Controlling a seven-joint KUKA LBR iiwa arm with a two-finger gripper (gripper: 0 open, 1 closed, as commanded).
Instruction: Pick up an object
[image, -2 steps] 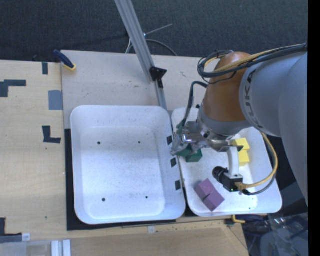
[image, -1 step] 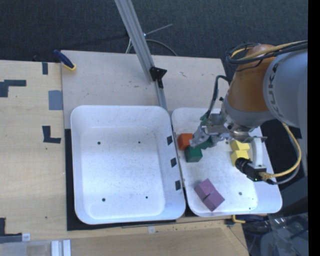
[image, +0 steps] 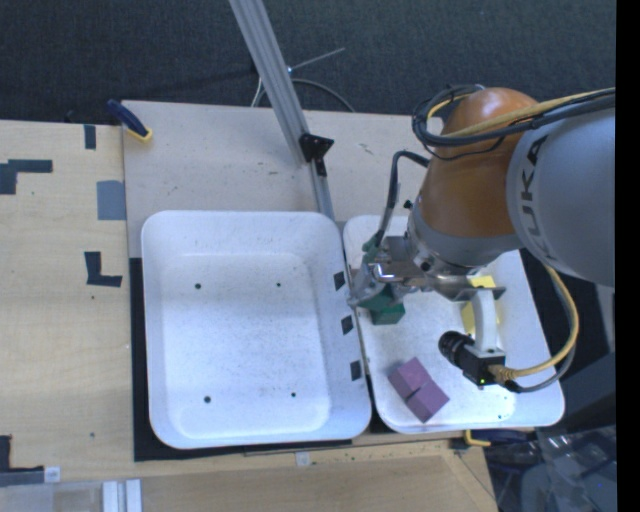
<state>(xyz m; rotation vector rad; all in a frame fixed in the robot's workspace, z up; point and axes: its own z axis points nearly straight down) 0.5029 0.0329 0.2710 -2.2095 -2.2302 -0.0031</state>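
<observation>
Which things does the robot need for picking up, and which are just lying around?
For the job: gripper, green thing by it, purple block, right bin holding them.
Just lying about: left bin, blue-handled clamp, metal pole, tape marks.

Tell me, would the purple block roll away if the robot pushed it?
Probably not: the purple block has flat faces and straight edges, so it should slide rather than roll. It looks solid and stiff, not floppy. It lies flat in the right bin, so tipping seems unlikely.
</observation>
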